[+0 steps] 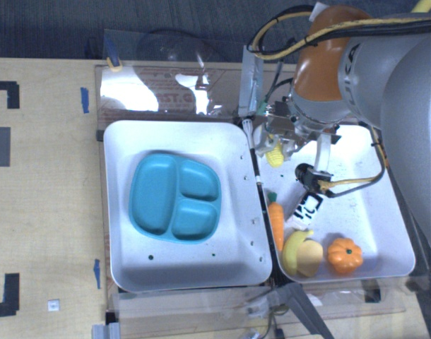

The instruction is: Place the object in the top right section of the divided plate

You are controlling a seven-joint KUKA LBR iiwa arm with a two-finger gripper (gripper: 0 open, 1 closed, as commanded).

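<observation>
Grey arm point(385, 83), smooth rounded casing, glossy orange band point(328, 55) above wrist, reaching in from right. Gripper point(275, 141) low over upper left corner of right bin point(392, 210); how far open, cannot tell. Small yellow object point(275, 158), knobbly, just below gripper, close to bin's left wall; held or merely beside, cannot tell.

Further down same bin: black-and-white item point(307, 207), tilted; slim orange carrot point(275, 224) along left wall; rounded yellow fruit point(300, 253); ribbed orange pumpkin point(344, 254) beside it.

Left bin point(131, 253), shallow white plastic: blue divided plate point(175, 196), matte, rounded corners, three sections, top right section point(198, 177) bare.

Pale wooden bench point(39, 189) beneath.
</observation>
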